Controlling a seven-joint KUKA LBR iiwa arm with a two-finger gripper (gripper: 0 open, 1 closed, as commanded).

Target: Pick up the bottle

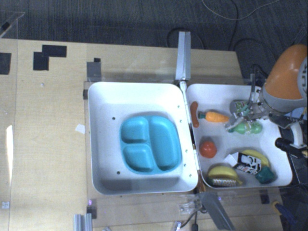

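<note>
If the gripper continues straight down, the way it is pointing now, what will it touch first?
Most likely the pale green bottle, which lies directly under the gripper in the right bin. Depth is hard to judge from above, so they may already be touching.

This is a robotics lab or test cell, not a home. A pale wooden bench point(43, 143) carries two shallow white bins point(96, 129) fixed between metal brackets point(183, 57), with black tape marks point(48, 56) on its surface. Loose cables point(231, 11) trail over dark grey carpet point(96, 8) behind it. A grey industrial arm with an orange band point(286, 78) reaches over toy food in the right bin.
</note>
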